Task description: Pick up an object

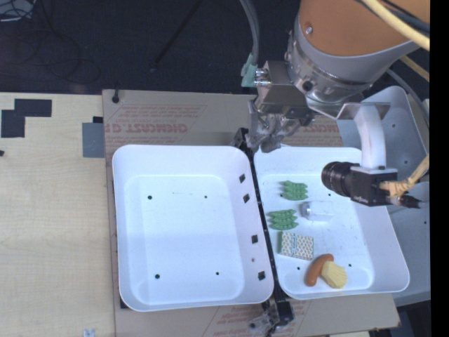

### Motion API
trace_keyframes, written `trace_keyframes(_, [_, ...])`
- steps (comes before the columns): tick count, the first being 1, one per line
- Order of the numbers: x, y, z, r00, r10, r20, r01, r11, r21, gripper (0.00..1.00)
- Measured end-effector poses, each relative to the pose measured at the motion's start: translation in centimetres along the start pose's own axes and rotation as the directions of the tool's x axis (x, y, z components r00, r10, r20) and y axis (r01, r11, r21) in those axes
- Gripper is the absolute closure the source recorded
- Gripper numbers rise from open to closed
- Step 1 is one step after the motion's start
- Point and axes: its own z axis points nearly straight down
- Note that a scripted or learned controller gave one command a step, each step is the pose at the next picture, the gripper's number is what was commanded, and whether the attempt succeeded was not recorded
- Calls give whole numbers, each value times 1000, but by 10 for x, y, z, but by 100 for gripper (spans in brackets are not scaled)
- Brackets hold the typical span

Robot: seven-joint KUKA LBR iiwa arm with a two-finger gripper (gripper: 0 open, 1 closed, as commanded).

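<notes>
The right white bin [390, 257] holds several small items. Two green pea pods [293, 189] [283, 219] lie near its left wall. A small clear piece [309, 210] rests between them, to the right. Nearer the front lie a green-and-white checked pad [297, 245], an orange sausage [318, 269] and a yellow chunk [335, 276] touching it. My gripper [270, 136] hangs over the back left corner of the right bin, beside the divider, well above and behind the pea pods. Nothing shows in its grasp.
The left white bin [126, 209] sits beside the right one, their walls meeting along a clipped divider [254, 216]. A black cylindrical device [351, 182] on a white bracket juts over the right bin's back right part. Brown board lies behind the bins.
</notes>
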Motion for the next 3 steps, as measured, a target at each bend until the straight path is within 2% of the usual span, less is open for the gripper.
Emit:
trace_keyframes(1, [62,51,3,1000,1,3,-1,1000,4,100])
trace_keyframes(3, [61,50,-17,1000,-4,6,4,1000,10,100])
